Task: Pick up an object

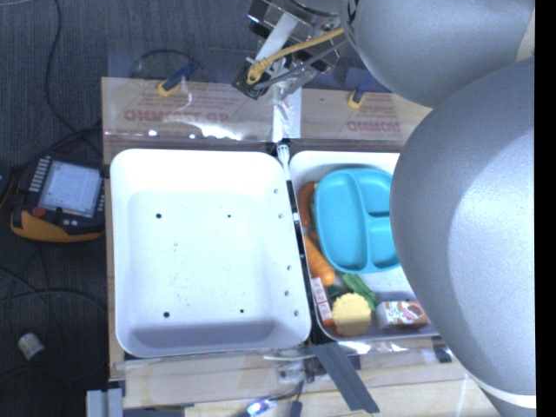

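Observation:
The right bin [300, 200] holds a light blue divided plate [356, 220], an orange carrot [317, 263] along its left wall, a green vegetable [358, 287], a yellow corn-like piece [350, 313] and a red and white packet [401, 314]. My gripper [280, 66] hangs high at the top centre, above the back edge of the bench near the seam between the bins, with a yellow cable across it. It is well clear of every object. The big grey arm [473, 233] covers the right part of the right bin.
The left white bin [208, 250] sits beside the right one. A taped cardboard strip with blue and yellow clamps [174, 83] runs behind both bins. A control pendant [61, 198] and cables lie on the dark floor at left.

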